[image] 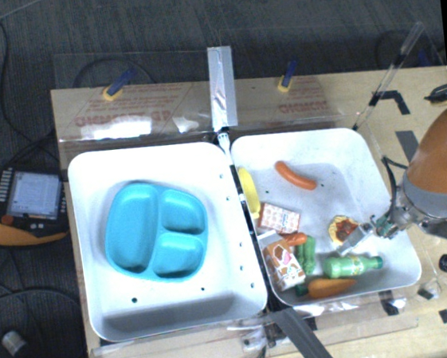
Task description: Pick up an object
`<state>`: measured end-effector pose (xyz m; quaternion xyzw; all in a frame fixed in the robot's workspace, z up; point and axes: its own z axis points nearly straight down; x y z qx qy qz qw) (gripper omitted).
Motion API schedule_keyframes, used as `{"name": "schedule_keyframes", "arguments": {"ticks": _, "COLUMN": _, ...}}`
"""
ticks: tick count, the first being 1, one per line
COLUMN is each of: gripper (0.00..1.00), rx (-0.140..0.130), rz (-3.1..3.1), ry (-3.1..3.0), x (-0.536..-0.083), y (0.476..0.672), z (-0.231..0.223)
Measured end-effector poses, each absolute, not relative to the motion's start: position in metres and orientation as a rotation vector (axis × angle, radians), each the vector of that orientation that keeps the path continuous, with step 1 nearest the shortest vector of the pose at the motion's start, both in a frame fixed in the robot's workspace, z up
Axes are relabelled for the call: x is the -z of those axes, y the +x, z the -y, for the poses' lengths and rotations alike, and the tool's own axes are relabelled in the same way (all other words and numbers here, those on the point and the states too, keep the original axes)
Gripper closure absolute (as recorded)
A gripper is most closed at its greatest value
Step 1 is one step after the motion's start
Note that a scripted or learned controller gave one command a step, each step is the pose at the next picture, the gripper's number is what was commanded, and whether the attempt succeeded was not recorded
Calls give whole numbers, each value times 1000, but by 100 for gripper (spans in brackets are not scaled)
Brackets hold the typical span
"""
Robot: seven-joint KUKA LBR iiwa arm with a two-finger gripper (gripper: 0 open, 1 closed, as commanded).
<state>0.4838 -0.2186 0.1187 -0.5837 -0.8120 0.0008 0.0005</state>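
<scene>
You lose arm (440, 165) past right edge of frame; orange band cut off there. Gripper (371, 228) at right wall of right bin (339, 138) small and blurred, finger gap unreadable. Small item (343, 228) beside it, perhaps in contact, too blurred to identify. Carrot (329, 286) at lower middle partly hidden under green bottle (352, 265).

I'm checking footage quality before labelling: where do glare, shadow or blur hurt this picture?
Camera view: glare whitens the clear plastic sheet behind the bins; soft shadow lies along the near wall of the left white bin; the arm's claw at the right white bin is small and blurred; the small printed packets are too soft to read.
</scene>
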Motion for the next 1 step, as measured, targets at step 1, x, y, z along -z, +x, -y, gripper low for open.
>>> {"name": "schedule_keyframes", "arguments": {"ticks": 1, "gripper": 0, "rx": -4, "rz": 2298, "ry": -2142, "x": -217, "y": 533, "z": 176}}
